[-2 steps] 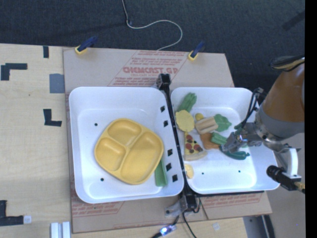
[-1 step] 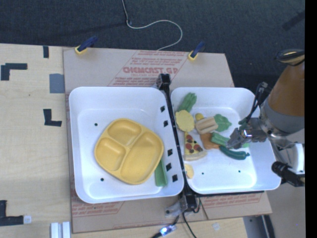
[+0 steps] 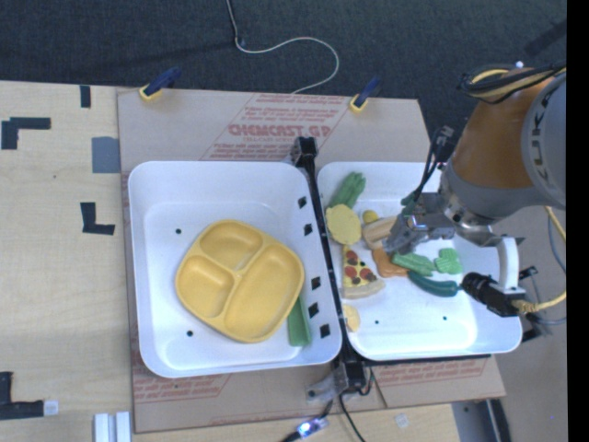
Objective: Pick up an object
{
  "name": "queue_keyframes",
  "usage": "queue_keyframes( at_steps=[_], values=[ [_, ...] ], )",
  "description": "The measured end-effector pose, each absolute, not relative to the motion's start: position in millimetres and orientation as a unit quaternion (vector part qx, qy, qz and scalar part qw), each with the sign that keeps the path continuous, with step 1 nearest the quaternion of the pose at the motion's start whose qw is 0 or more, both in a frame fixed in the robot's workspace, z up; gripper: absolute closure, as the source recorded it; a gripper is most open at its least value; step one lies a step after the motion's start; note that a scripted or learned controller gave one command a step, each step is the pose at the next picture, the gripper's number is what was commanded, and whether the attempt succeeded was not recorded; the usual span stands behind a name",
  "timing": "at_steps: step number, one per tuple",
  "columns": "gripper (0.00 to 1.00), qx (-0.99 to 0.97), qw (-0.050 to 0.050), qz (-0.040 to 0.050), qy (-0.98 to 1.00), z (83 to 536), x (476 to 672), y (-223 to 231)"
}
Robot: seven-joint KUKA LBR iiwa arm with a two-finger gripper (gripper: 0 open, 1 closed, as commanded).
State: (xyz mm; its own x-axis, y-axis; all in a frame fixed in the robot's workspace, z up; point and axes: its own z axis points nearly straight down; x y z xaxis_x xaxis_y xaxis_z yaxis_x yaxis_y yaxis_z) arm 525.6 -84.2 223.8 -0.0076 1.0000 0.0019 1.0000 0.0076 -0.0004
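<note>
One fixed camera looks down at a slant, from moderately far, on both bins [image 3: 152,274]; the arm [image 3: 502,155] enters right.

I work in a robot lab or test cell, not a home. My bench [image 3: 55,274] is pale wood with black marks taped on it, and a cardboard sheet [image 3: 267,127] is held to it by clamps [image 3: 158,83], with two white bins [image 3: 152,191] on top. A loose cable [image 3: 276,44] trails over dark carpet [image 3: 110,17], and the bins hold toy food [image 3: 361,274] and a yellow tray [image 3: 241,279].
</note>
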Motion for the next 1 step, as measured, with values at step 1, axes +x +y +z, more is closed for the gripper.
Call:
queue_keyframes(
  at_steps=[1],
  values=[
    [1.00,-0.707,0.001,0.0015,-0.707,216.4,514.0,-87.5]
  ],
)
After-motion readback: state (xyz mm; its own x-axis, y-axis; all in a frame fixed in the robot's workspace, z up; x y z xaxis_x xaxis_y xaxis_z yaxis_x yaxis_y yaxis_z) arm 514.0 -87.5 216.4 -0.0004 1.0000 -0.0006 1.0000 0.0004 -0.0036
